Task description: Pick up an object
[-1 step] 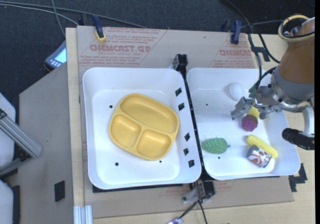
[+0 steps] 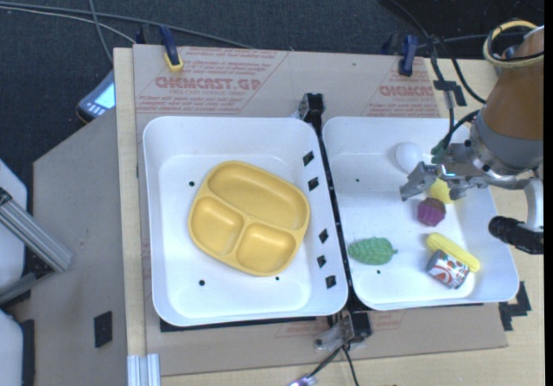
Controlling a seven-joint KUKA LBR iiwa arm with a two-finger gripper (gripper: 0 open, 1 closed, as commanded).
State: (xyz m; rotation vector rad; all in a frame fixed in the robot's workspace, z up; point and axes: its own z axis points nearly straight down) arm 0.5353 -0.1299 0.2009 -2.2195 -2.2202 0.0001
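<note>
You will find the yellow divided plate [image 2: 249, 218] alone in the left bin [image 2: 164, 203]. In the right bin [image 2: 380, 294], the gripper [image 2: 429, 182] hangs with fingers apart just above the purple object [image 2: 431, 212]; nothing is held, so lifting remains.

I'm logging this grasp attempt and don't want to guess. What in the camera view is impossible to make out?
- Gripper: its fingers blur together above the purple object; open or shut, touching or hovering, can't be told.
- Yellow piece by the gripper: partly hidden by it, so its shape is unclear.
- Can: label too small to read.
- Arm: cut off by the right edge.
</note>
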